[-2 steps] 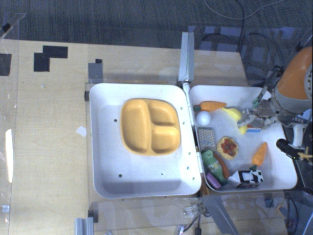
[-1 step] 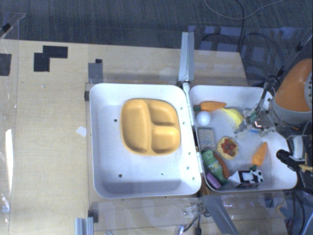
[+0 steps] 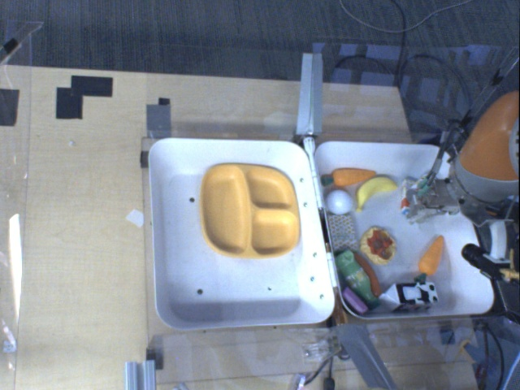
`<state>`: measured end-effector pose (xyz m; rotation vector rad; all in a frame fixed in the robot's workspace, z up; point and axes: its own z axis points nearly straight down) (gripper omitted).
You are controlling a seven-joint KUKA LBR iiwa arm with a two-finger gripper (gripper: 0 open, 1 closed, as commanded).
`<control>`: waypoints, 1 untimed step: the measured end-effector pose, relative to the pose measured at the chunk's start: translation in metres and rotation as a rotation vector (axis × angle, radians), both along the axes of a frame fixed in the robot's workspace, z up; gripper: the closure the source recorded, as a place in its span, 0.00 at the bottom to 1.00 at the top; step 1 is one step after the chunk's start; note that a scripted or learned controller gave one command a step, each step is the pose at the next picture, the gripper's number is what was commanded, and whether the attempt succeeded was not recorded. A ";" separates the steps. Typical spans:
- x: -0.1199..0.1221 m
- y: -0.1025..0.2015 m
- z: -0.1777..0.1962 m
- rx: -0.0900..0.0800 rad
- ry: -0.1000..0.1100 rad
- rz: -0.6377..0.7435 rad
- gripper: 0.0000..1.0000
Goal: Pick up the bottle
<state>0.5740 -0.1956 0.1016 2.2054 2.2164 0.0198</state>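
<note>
Camera view places the gripper (image 3: 422, 198) low over the right bin (image 3: 455, 157), near its far right corner, just beside a yellow banana-like piece (image 3: 376, 190). Whether the gripper is apart or together cannot be told at this size; nothing is seen held in it.

Step in hand, as judged: approach, with no grasp yet made. The bottle (image 3: 352, 265) is taken to be the green item lying on its side against the right bin's left wall, toward the near left corner. This identification is uncertain. It lies well apart from the gripper.

Next move, as judged: travel across the bin toward that corner, then descend. Clearance is tight there:
- a purple piece (image 3: 354, 300) lies at the bottle's near end;
- a reddish piece (image 3: 370, 278) lies along its right side;
- a metal mesh piece (image 3: 343, 231) lies on its far side.

Materials and shapes: the bins are smooth white, shallow, with rounded corners. The left bin (image 3: 175, 242) carries a matte yellow compartment tray (image 3: 248, 210). An orange carrot (image 3: 431, 255) is tapered; a black-and-white carton (image 3: 415, 294) is boxy.
</note>
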 end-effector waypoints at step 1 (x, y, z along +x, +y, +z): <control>0.010 0.008 0.064 0.000 0.012 0.007 1.00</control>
